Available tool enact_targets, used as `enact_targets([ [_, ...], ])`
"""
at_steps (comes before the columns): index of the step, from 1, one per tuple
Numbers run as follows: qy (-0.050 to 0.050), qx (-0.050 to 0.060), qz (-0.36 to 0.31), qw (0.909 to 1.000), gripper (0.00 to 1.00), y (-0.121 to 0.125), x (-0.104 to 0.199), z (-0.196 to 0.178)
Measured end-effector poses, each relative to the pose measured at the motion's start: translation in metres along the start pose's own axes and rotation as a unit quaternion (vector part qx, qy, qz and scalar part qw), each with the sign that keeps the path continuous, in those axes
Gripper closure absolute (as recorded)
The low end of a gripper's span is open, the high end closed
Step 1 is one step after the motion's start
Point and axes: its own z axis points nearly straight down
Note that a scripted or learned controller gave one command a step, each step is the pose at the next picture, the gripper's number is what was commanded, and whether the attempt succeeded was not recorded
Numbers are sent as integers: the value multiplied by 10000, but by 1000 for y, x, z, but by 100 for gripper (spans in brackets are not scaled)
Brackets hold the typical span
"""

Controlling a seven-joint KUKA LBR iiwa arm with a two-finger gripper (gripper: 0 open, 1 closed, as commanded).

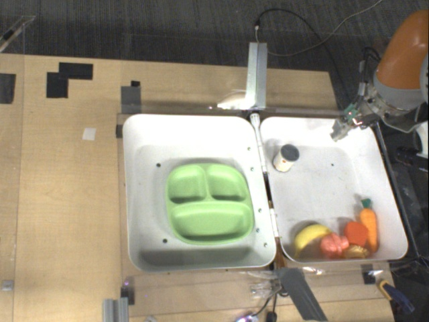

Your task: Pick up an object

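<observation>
The arm (402, 59) is cut off by the right edge. Beside the carrot (369, 221), a small brownish item (356, 251) is too blurred to identify.

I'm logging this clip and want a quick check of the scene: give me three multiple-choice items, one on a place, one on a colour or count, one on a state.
1. Where does the green tray lie?
A. In the left bin
B. In the right bin
C. On the bare bench

2. What colour is the carrot in the right bin?
A. Blue
B. Orange with a green top
C. White

3. How does the tool stand relative to the things in the right bin?
A. Down among the fruit at the near edge
C. Resting on the green tray
B. Over the bin's far right corner, apart from the fruit

Answers: 1 A, the tray sits in the middle of the left bin. 2 B, its body is orange and its tip green. 3 B, the tool is at the far corner while the banana and carrot lie at the near edge.
</observation>
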Motion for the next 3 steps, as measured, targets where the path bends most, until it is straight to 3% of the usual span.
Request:
enact_targets([
  [1,2,2,2,10000,0,0,0,0],
  [2,10,0,281,9996,0,33,68,38],
  [3,4,-5,255,9997,0,44,63,94],
])
